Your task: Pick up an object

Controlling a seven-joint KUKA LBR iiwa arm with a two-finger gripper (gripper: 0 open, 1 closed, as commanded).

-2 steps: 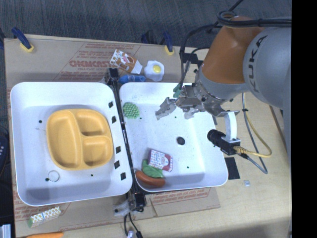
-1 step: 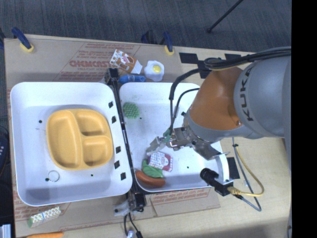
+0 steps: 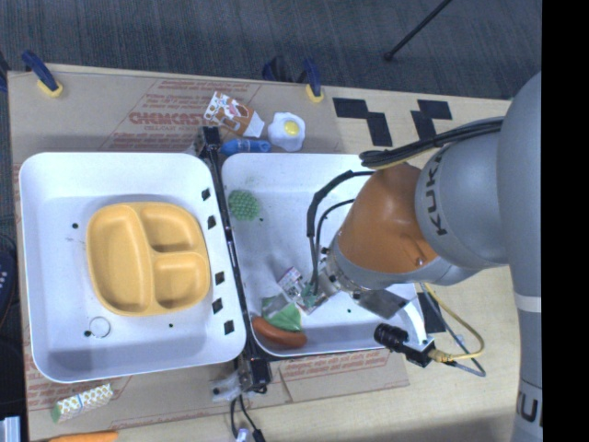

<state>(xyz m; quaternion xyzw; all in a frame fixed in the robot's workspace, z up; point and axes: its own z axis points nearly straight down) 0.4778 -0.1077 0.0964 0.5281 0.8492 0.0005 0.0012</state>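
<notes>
- The gripper [image 3: 308, 295] hangs low in the right bin [image 3: 276, 178], under the big grey and orange arm [image 3: 414, 228].
- I cannot tell how the gripper is set, because the arm hides most of it, and nothing can be seen in its hold.
- The closest things sit in a small pile at the bin's front edge: a green piece [image 3: 283, 317] and a red-orange sausage toy [image 3: 279, 335].
- From the gripper, that pile lies at about 7 o'clock, just beside it.
- The sausage toy lies long-ways from 9 o'clock to 3 o'clock, along the bin's front wall.
- A round green ball [image 3: 244, 204] sits well apart, at about 11 o'clock from the gripper.
- I think the next move is a short drop toward 7 o'clock, and the wall so close could make the grab hard.
- The yellow tray [image 3: 147, 254] rests in the left bin [image 3: 55, 182].
</notes>
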